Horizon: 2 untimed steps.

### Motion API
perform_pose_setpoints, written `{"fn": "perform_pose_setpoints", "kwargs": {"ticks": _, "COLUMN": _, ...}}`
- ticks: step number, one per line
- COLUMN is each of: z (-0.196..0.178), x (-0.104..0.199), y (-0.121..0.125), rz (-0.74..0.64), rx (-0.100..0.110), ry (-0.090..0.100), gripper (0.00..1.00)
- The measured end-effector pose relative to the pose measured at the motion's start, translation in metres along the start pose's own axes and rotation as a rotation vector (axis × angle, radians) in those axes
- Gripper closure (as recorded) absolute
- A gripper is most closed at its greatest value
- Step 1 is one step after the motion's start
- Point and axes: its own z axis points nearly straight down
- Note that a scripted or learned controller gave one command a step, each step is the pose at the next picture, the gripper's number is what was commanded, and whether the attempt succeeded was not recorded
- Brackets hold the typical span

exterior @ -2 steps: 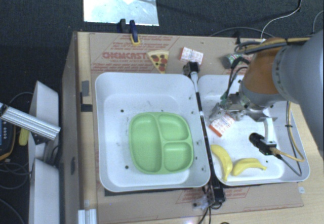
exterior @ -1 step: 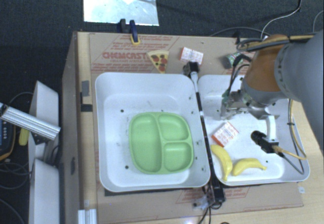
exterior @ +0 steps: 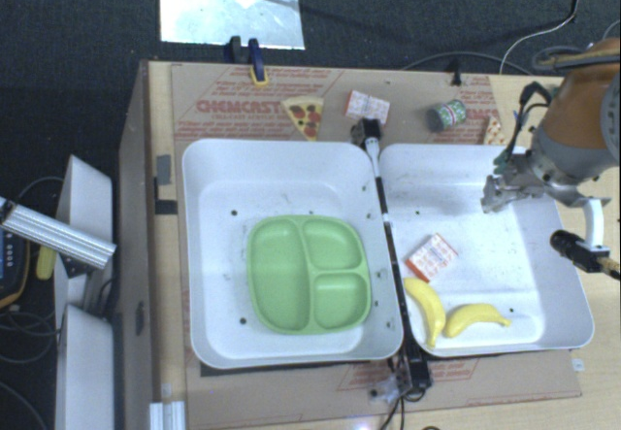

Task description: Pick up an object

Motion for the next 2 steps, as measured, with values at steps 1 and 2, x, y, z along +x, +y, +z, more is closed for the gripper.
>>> {"fn": "perform_pose_setpoints", "kwargs": {"ticks": 1, "z": -0.0397, "x": 0.1058, "y": 0.0239, "rz": -0.004, "rx": 0.000, "ry": 0.004, "gripper": 1.00}}
{"fn": "perform_pose_setpoints", "kwargs": {"ticks": 2, "z": -0.0394, "x": 0.1044, "y": 0.0234, "rz": -0.003, "rx": 0.001, "ry": 0.003, "gripper": 0.00}}
